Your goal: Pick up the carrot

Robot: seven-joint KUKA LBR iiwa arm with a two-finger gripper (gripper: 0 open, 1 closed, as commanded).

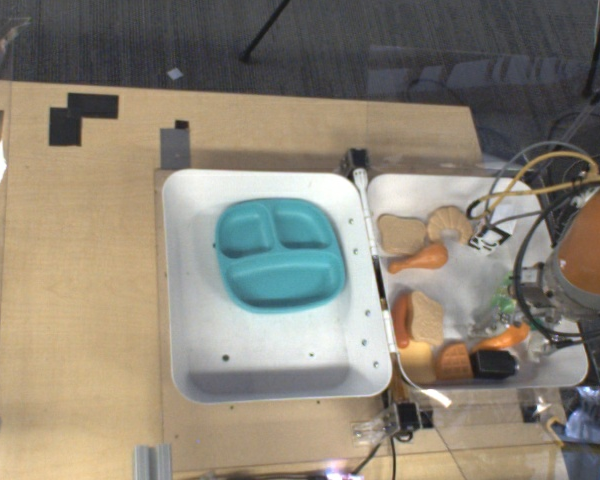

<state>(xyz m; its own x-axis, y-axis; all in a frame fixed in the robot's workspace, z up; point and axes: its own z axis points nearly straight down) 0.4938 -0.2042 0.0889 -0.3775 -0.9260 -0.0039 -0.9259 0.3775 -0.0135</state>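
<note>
two white bins sit side by side. carrot (507,336) lies at five o'clock in the right bin (450,190), beside the arm (585,253); whether the tool is open, i cannot tell.

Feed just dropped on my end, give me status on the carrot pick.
Pincer low in right bin, fingers unclear. Carrot lying right by it, not lifted. Toy food crowds close: black piece, hot dog.

Two white bins (270,383), one teal divided plate (278,254), one carrot (505,336), one chicken drumstick (420,259), one hot dog (403,317).
</note>
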